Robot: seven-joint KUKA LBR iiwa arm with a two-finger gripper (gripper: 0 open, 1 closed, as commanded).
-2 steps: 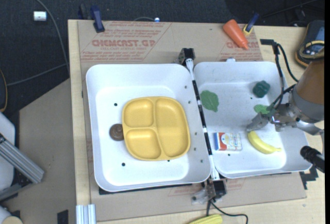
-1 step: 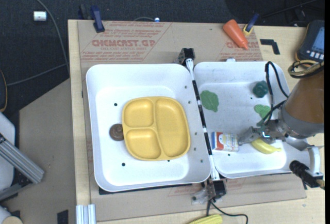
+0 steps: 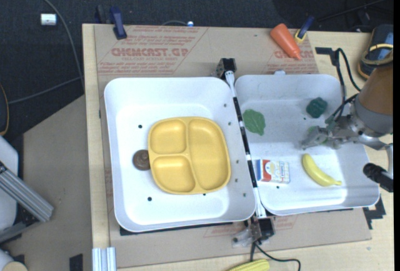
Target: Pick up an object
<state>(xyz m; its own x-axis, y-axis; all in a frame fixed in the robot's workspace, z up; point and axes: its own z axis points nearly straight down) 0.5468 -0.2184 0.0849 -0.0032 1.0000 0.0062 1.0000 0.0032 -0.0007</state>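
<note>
In the right bin [image 3: 284, 85] lie a yellow banana [image 3: 320, 171], a white printed packet [image 3: 274, 171], a flat green leaf-shaped piece [image 3: 254, 120] and a small dark green object [image 3: 317, 107]. My gripper [image 3: 314, 138] hangs low over this bin, reaching in from the right. It sits just above the banana's upper end and below the dark green object. Nothing is visibly held in it.
The left bin [image 3: 119, 138] holds a yellow divided plate [image 3: 189, 155] with a small brown round object [image 3: 141, 160] at its left edge. An orange carrot-shaped toy [image 3: 286, 42] lies on the bench behind the right bin. Cables run along the bench's right side.
</note>
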